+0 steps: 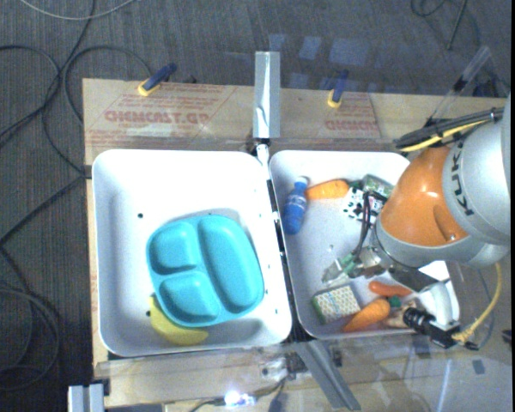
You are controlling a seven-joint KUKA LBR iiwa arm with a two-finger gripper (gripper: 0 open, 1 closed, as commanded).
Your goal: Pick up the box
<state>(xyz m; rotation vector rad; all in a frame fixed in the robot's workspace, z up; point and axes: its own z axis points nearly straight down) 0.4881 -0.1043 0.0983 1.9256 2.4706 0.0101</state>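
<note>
Orange-banded arm [421,209] is hanging low over the right bin [326,166], presumably lining up on the box. Its gripper [358,266] is partly masked, so spread or closed cannot be told. Far left of the gripper, 1 blue tray [206,269] is covering a banana [176,329]. Just below the gripper, apart from it, the box [336,301] is lying against 1 carrot [367,314], likely crowding any approach.

Dark grey carpet [86,50] is surrounding the plywood bench [197,118], with black cables [9,230] trailing left of the bench and a white cable [69,7] looping beyond it.
</note>
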